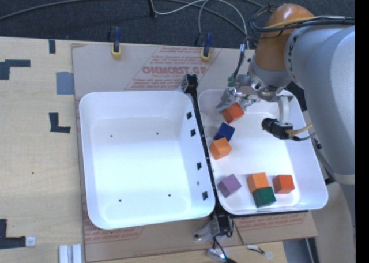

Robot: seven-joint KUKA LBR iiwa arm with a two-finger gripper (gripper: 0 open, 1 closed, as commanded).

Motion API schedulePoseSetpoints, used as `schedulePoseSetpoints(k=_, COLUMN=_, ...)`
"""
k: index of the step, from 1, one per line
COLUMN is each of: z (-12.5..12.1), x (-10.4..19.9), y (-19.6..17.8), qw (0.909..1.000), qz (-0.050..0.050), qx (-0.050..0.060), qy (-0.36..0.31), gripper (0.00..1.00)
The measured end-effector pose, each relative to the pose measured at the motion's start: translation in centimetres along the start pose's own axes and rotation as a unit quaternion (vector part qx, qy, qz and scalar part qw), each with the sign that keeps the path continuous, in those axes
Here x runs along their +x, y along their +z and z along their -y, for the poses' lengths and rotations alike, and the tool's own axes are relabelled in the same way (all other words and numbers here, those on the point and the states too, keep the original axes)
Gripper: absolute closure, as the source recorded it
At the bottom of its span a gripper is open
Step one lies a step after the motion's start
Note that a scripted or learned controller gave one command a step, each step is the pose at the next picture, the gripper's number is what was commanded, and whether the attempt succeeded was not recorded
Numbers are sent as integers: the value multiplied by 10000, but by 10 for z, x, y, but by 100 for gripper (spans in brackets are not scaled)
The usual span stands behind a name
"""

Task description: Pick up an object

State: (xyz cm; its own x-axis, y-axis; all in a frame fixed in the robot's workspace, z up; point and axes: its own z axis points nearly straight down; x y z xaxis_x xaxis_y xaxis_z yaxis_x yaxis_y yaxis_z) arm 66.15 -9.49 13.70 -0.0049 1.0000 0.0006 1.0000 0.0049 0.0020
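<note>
**Gripping an orange-red cube above the right bin**

Hovering over the right bin's [314,195] far end, the end effector [234,104] appears closed on an orange-red cube [233,112], though the fingers are partly blurred. Just below lie a blue cube [225,131] and an orange cube [219,148]; purple [229,185], orange, green and red cubes sit nearer the front wall.
</note>
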Motion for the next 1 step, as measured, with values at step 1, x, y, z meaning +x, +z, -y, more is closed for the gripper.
schedulePoseSetpoints(k=1, z=1, x=71, y=-73, qw=10000, qz=-1, qx=-18, qy=-6, gripper=100)
